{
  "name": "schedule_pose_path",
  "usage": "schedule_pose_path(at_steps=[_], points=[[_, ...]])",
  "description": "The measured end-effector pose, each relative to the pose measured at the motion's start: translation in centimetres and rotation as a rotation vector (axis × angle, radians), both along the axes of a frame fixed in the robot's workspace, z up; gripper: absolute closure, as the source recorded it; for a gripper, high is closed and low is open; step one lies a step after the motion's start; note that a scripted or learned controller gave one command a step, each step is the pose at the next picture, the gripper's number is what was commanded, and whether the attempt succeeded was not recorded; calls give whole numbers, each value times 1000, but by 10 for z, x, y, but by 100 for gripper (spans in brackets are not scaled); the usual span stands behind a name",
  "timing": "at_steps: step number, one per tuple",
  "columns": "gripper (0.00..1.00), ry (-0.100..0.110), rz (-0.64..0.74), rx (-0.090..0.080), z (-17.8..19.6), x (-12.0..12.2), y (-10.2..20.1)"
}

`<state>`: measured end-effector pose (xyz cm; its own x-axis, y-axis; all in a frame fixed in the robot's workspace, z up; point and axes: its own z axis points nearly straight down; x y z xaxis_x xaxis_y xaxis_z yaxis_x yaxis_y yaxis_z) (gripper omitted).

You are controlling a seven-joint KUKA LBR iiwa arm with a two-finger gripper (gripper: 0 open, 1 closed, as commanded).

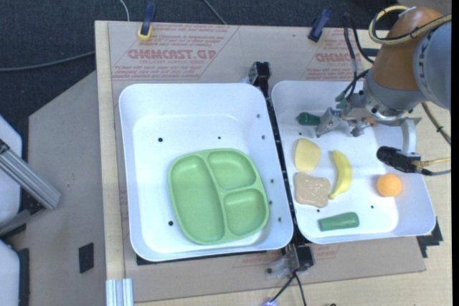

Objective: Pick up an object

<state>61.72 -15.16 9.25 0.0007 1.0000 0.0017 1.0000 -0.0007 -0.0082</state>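
The counter (107, 154) carries 2 shallow white bins side by side, their inner rims almost touching along a dark seam. The left bin (143, 118) holds 1 green divided plate (215, 193) with 3 compartments, set toward the bin's near right corner; bare floor lies open along its far and left walls. The right bin (416, 215) is more crowded.

The arm (401, 61) comes in from the right over the far part of the right bin, and the gripper (344, 122) hangs just above the bin floor near the far wall; whether its fingers are spread or pressed together cannot be told. Just left of it lies a small dark green piece (309, 119), close to the bin's inner wall.

Nearer, a banana (341, 172) lies mid-bin, long axis running far to near, curving toward the slice of bread (311, 190). A yellow wedge (307, 155) sits just beyond the bread. A green cucumber-like stick (338, 221) lies along the near wall, long axis left to right. An orange (389, 185) sits apart toward the right wall, with open floor around it.
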Motion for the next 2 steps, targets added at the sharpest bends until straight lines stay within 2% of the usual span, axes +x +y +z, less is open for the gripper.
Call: schedule_pose_path(at_steps=[1, 2], points=[[100, -9, 0, -2, 15, 2, 0], [100, -15, 1, -4, 74, -4, 5]])
